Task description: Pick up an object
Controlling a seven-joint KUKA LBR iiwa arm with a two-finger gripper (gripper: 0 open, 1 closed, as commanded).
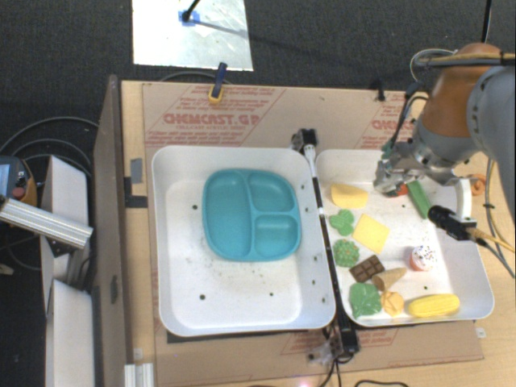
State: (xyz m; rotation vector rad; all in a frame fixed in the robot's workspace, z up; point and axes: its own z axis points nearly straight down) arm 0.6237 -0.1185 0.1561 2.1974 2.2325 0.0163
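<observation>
My claw (393, 180) hangs at the upper right of the frame, over the right bin (484, 285). Just beside it lies a green stick (418, 199). Whether it is clenched or released, I cannot tell.

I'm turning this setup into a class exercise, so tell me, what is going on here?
A grey robot arm reaches in from the right over the right bin, which holds toy food: yellow cheese pieces, green leafy items, a chocolate bar, a corn cob and a green stick. Its hand sits low at the bin's upper part, near the green stick and a yellow wedge. No item is visibly between its fingers. The left bin holds a teal divided plate.
</observation>
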